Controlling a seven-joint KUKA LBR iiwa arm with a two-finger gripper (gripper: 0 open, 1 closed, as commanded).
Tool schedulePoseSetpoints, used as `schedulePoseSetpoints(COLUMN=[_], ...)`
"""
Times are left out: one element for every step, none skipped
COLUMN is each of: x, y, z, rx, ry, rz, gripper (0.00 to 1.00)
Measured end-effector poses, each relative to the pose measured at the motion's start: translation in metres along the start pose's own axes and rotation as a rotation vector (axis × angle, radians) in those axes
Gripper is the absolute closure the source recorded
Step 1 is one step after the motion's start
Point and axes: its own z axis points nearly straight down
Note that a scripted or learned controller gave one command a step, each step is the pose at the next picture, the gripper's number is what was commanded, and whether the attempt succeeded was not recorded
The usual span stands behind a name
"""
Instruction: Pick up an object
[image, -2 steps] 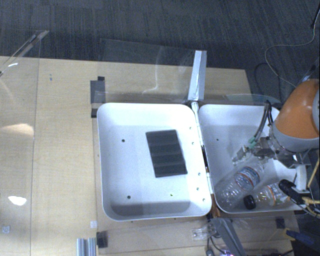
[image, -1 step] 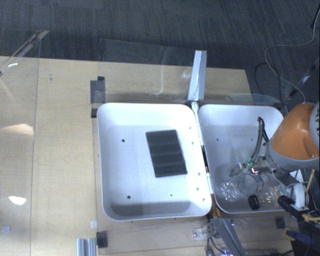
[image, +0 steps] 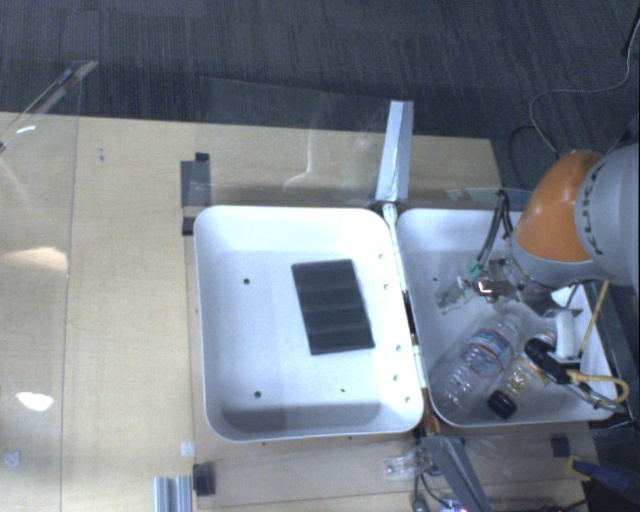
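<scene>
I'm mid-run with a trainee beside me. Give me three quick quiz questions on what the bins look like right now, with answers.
1. True or false: the dark ridged slab lies in the right bin.
2. Which bin holds the clear plastic bottle?
3. The arm's claw is over: A) the left bin, B) the right bin, C) the bench.

Key: 1 false, it lies in the left bin. 2 the right bin. 3 B.
</scene>
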Motion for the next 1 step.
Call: schedulePoseSetpoints(x=[0.017], y=[0.0866], z=[0.0034], rx=[0.007], ry=[0.0], rz=[-0.08], gripper=[0.0])
